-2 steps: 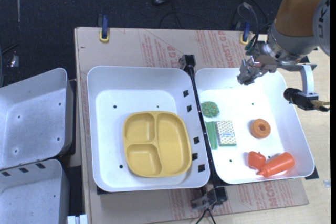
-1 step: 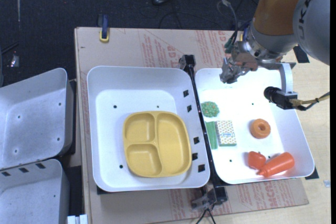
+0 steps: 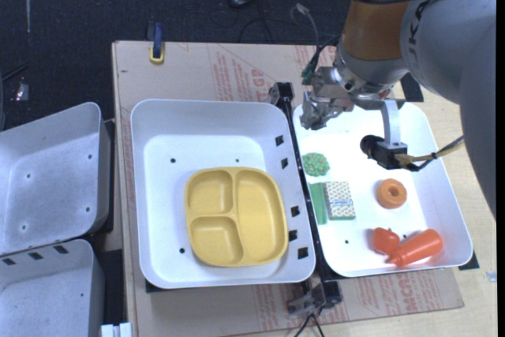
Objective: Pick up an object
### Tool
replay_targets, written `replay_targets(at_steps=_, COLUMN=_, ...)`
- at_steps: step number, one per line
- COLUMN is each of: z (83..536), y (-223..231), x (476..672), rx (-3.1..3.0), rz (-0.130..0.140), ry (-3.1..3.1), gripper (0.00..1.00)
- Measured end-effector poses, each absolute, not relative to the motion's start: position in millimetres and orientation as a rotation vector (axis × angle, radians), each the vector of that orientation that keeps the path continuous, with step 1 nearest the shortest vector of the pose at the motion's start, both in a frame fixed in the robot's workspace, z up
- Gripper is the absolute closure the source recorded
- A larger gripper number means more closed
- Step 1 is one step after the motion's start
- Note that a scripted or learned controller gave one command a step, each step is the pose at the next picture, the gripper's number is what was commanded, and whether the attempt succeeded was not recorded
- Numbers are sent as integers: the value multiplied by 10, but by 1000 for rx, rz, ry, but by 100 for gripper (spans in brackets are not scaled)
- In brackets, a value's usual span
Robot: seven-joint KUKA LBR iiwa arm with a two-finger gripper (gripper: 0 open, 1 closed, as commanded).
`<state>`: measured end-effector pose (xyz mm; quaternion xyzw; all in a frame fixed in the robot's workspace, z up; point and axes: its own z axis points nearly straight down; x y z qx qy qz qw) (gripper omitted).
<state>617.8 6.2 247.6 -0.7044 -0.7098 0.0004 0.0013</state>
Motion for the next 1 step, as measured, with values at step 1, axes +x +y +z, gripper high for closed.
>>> replay_targets(at_steps=1, z=2511, y=611, x=6118, rx=-2211, rz=-1, ry=-2229, gripper=100)
